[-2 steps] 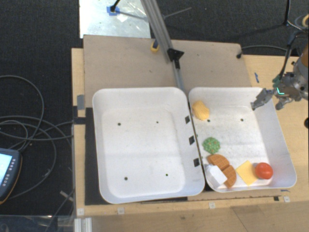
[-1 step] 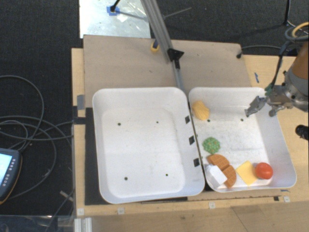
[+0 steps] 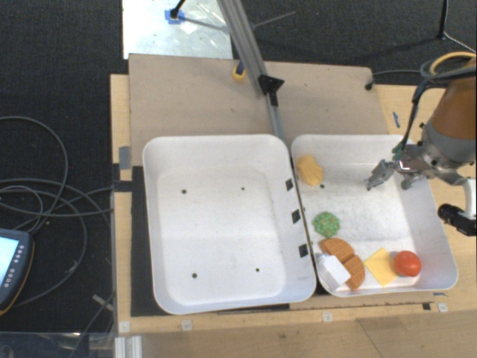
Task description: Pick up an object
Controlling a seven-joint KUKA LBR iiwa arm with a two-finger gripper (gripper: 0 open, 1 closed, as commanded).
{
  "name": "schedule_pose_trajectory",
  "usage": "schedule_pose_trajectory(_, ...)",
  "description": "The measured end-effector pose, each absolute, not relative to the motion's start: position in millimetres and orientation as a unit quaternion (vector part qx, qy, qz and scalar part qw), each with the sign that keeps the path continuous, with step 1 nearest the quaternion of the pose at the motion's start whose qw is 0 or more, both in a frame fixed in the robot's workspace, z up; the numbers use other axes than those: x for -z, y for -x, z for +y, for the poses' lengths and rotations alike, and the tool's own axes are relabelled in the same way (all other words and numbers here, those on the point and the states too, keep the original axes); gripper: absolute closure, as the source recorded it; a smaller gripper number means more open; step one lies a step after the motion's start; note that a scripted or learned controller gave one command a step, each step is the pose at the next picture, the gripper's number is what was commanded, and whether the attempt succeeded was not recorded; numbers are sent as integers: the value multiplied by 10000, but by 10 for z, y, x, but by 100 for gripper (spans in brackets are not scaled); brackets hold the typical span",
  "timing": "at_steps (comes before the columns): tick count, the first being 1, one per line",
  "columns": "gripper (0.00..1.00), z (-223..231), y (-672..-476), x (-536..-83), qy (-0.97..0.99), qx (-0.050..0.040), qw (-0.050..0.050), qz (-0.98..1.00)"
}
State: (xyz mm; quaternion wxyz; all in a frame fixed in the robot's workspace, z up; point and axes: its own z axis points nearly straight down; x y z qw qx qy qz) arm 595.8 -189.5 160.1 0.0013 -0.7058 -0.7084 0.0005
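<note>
Now the gripper (image 3: pixel 393 173) hangs over the upper right part of the right bin (image 3: pixel 440 230), its two fingers spread apart and nothing between them. Any object will do for this task, and the candidates all sit in that bin. Nearest the tool is the yellow lump (image 3: pixel 310 171), up by the divider, lying apart from everything else. It looks like a light toy food piece, probably stiff plastic or foam, rounded and a bit slippery on its curved sides. Its long axis seems to run up and down the view, tilted slightly, so a pinch across the narrow waist looks the sensible hold.

Further down, the green round piece (image 3: pixel 326 223) lies flat and low, likely hard to get fingers under. Below it the brown bread-like pieces (image 3: pixel 344 257) touch a white block (image 3: pixel 334 270), crowded against the front wall. The yellow wedge (image 3: pixel 381 266) points toward the lower edge of the bin, just beside the red ball (image 3: pixel 407 263), which would likely roll away from a glancing touch. The left bin (image 3: pixel 171 200) lies alongside.
</note>
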Motion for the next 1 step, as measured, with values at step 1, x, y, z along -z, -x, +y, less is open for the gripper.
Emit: schedule_pose_trajectory(1, 0, -1882, -5863, -1124, 7066, -7, 15, -7076)
